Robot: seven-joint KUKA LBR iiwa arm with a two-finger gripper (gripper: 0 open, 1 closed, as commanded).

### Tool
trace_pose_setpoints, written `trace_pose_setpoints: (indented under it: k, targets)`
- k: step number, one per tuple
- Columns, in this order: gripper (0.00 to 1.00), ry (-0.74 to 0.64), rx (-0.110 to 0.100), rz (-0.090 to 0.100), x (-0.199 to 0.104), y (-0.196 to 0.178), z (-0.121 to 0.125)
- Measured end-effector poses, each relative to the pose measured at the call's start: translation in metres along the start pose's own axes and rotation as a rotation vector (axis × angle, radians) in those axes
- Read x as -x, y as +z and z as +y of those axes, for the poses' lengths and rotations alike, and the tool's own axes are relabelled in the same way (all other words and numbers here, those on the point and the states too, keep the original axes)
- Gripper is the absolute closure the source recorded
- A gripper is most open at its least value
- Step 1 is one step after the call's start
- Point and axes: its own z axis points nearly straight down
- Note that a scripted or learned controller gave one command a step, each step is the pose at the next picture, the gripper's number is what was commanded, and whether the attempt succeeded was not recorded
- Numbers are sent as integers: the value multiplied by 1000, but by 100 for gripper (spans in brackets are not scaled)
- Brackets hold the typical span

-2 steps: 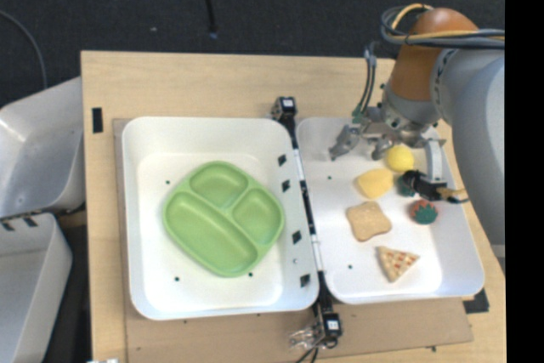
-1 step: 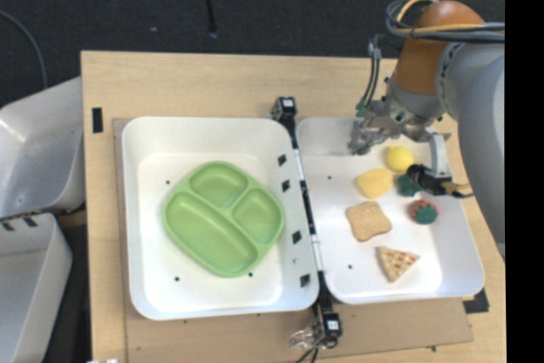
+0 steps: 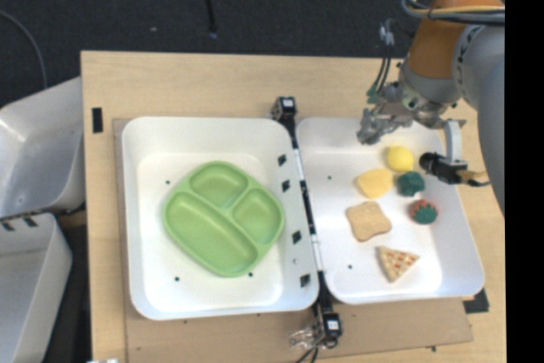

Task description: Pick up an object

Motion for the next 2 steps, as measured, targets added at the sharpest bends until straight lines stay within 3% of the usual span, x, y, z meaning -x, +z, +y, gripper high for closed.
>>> trace_pose_setpoints:
  k: [1, 2]
  targets:
    - [100, -2, 0, 0, 2, -46, 1]
    - [100, -7, -5, 2, -43, -61, -9]
